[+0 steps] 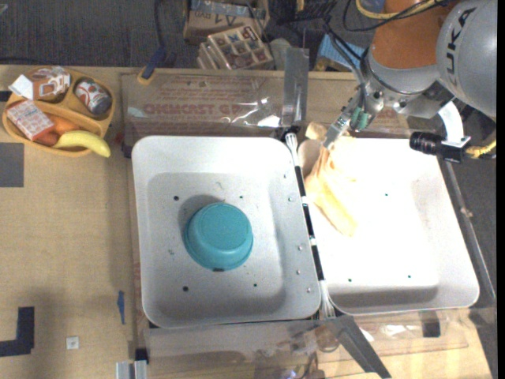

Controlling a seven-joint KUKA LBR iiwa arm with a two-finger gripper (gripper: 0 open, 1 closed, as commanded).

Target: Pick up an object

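You see a teal bowl (219, 236) upside down in the left bin (158, 172). The tool (335, 135) hangs over the right bin's (410, 243) far left corner, pinching a pale floppy object (331, 196).

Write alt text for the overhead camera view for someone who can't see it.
A grey robot arm reaches in from the right, its hand above a pale yellow object at the left edge of the right bin. A teal bowl sits upside down in the left bin.
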